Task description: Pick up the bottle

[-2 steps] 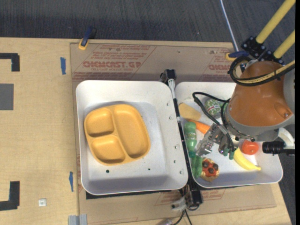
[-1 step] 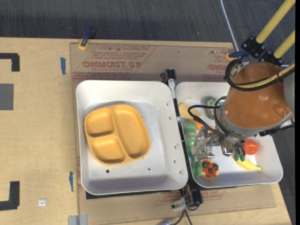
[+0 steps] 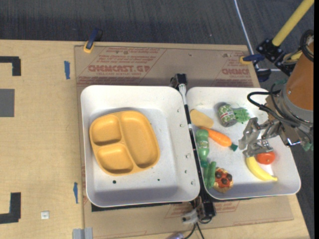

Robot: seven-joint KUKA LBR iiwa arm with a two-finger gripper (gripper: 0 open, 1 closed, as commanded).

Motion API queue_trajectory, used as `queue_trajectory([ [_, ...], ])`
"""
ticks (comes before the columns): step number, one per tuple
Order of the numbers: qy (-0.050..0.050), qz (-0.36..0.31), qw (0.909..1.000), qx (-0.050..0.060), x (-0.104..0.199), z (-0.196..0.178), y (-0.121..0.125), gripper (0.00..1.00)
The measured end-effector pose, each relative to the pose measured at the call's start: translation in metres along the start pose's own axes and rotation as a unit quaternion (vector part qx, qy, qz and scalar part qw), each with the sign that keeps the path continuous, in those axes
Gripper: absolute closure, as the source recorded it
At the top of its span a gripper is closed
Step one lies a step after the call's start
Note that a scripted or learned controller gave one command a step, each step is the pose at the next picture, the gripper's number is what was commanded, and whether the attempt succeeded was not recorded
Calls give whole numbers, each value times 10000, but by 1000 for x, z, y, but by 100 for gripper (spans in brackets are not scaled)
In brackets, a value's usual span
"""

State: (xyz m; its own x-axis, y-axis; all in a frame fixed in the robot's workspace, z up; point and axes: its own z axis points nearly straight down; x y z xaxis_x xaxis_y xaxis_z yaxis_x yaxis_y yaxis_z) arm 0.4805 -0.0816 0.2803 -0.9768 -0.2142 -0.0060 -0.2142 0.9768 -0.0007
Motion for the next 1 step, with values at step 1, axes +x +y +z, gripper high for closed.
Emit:
queue_trajectory([
  [1,17,-1193,9929,-13,-16,96,51,100],
])
